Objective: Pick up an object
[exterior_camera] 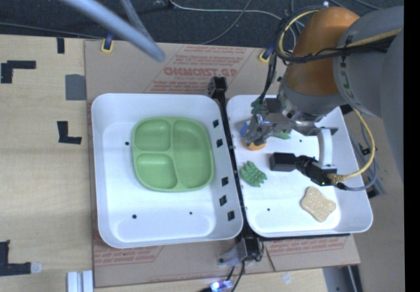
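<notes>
My gripper (258,132) hangs low over the upper left part of the right bin (348,222), under the grey arm with its orange band. Right below the gripper's tip lie a small orange object (255,146) and something blue (245,129), partly hidden by the gripper. A green leafy toy (252,174) lies just below them near the bin's left wall. A tan biscuit-like piece (318,203) rests toward the bin's lower right corner.
The left bin (111,218) holds a green divided plate (174,153). A black camera block with a yellow cable (295,163) juts from the wrist over the right bin. A black divider (226,153) runs between the bins.
</notes>
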`<state>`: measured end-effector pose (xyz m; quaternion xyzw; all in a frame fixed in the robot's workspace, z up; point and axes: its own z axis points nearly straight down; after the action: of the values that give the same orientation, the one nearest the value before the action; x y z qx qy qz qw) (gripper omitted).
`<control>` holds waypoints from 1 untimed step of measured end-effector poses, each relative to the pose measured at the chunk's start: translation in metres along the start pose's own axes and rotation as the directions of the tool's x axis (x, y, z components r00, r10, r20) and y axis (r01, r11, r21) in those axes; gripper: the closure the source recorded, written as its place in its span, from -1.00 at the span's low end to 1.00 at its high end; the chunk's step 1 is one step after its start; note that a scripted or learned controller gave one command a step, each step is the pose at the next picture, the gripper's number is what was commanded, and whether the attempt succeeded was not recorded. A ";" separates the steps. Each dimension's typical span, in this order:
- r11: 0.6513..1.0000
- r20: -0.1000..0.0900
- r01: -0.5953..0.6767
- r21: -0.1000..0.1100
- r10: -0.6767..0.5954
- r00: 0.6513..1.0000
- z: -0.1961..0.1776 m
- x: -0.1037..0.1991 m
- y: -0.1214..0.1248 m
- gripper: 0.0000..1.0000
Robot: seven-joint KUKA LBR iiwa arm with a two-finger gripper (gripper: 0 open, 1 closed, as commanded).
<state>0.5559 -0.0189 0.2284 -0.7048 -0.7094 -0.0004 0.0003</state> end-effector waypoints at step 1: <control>1.000 0.000 0.001 0.000 -0.001 1.000 -0.004 0.058 0.017 1.00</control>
<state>0.5723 0.0394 0.2327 -0.7046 -0.7096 -0.0003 0.0005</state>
